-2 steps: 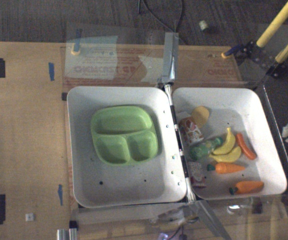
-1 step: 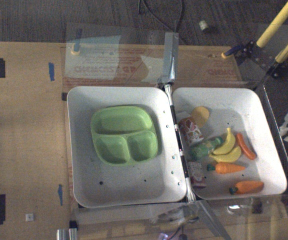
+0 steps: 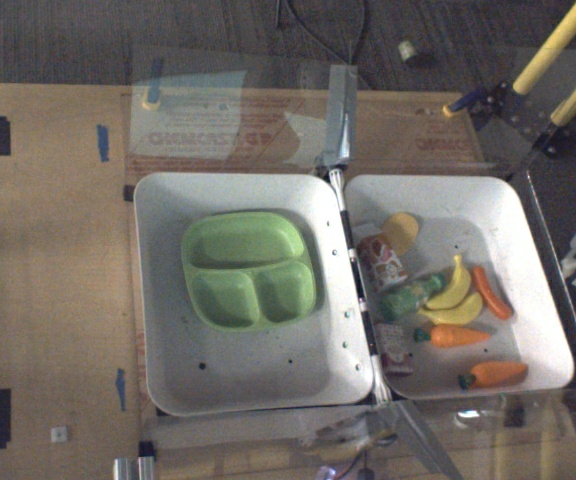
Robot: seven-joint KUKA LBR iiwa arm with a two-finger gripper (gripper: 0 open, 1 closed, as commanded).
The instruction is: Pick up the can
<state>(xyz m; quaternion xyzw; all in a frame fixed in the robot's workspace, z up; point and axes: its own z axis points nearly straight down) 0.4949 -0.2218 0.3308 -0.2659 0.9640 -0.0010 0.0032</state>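
Can [image 3: 381, 259] lying on its side against the right bin's [image 3: 528, 218] left wall, just left of 2 bananas [image 3: 452, 294]; what seems a green bottle [image 3: 408, 297] lies beside it.

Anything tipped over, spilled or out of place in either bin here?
Nothing spilled or broken. The can lies on its side against the right bin's left wall, crowded by a green bottle and bananas. The green tray sits flat in the left bin.
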